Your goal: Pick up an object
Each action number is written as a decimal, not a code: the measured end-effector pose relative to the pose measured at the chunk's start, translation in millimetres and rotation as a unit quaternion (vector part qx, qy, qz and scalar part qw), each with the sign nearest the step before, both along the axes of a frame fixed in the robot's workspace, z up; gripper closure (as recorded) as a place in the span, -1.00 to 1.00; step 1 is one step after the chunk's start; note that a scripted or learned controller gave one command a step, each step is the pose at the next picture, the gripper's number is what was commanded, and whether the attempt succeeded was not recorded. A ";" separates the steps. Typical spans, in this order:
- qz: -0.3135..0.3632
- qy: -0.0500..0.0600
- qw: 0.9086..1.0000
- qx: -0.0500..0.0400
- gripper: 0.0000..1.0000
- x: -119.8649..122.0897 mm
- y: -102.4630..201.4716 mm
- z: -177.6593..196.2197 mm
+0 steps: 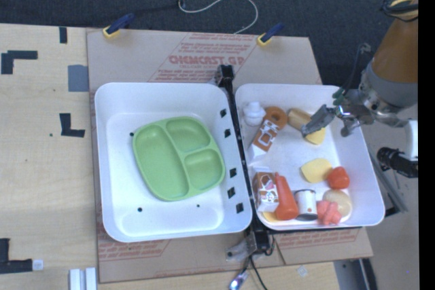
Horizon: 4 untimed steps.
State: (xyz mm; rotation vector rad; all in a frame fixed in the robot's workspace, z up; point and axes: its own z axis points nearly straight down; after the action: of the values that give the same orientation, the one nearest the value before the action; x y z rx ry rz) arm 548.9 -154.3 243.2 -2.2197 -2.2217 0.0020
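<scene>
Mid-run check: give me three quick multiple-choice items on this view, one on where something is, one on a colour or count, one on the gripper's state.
1. Where does the green divided plate lie?
A. in the left bin
B. in the right bin
C. on the cardboard outside both bins

2. How many compartments does that plate have?
A. two
B. three
C. five

3. How is the gripper now?
A. shut on the plate
B. shut on the red tomato
C. open, with nothing between its fingers

Key: 1 A, the plate lies flat on the left bin's floor. 2 B, one long and two smaller sections show. 3 C, the fingers are spread above the right bin, near a yellow piece at its far side.
</scene>
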 end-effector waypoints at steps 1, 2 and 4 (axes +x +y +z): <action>0.001 0.000 1.000 0.000 1.00 0.2 0.5 9.9; 0.004 -0.008 1.000 0.001 1.00 1.5 85.8 152.9; 0.000 0.001 1.000 0.000 1.00 -67.4 161.7 140.0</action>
State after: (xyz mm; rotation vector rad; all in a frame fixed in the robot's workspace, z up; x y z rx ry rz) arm 481.6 7.4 383.2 -2.2174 -2.2214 0.0039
